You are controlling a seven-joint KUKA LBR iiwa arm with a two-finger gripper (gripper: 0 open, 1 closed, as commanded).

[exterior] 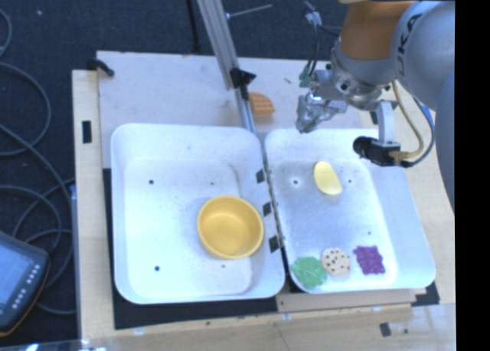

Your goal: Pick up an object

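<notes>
My gripper (309, 119) hangs over the far rim of the right bin (398, 211), with nothing seen between its fingers. A pale yellow oval piece (328, 178) lies in the right bin, below and slightly right of the gripper. Along that bin's near edge lie a green leafy piece (308, 271), a round cookie (335, 262) and a purple piece (370, 259). A yellow bowl (230, 227) stands upright in the left bin (153, 204), near its right wall.
A slanted metal post (218, 35) rises behind the bins, ending where they meet. An orange object (262, 105) lies on the bench just behind the bins, left of the gripper. Cables and a tablet (19, 280) lie on the floor at left.
</notes>
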